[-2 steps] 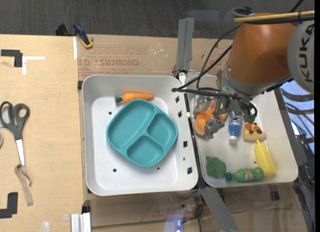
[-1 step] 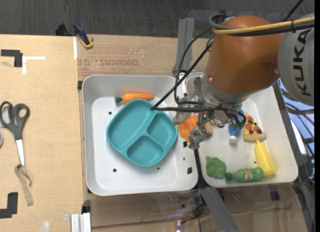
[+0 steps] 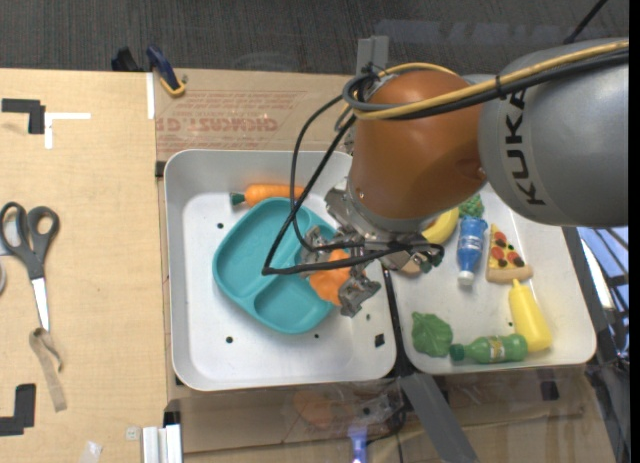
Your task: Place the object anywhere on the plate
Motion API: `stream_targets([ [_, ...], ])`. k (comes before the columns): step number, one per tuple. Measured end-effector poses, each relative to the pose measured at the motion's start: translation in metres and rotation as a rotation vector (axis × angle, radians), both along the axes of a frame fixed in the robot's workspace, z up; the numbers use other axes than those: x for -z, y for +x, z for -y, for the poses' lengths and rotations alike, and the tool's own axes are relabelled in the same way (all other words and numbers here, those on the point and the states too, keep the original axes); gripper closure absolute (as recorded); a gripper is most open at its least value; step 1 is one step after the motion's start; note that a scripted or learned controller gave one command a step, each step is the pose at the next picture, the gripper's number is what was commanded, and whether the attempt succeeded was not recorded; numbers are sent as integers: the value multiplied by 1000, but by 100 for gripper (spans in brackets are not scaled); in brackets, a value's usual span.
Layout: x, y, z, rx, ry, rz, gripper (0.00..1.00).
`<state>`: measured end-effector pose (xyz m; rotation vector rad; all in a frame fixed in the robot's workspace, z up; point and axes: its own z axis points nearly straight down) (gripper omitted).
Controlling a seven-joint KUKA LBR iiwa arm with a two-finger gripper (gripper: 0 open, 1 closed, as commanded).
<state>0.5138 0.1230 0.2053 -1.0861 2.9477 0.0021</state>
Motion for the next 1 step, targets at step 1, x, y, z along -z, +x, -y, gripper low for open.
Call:
stream_targets([
  [1,0,0,0,0,0,1,0],
])
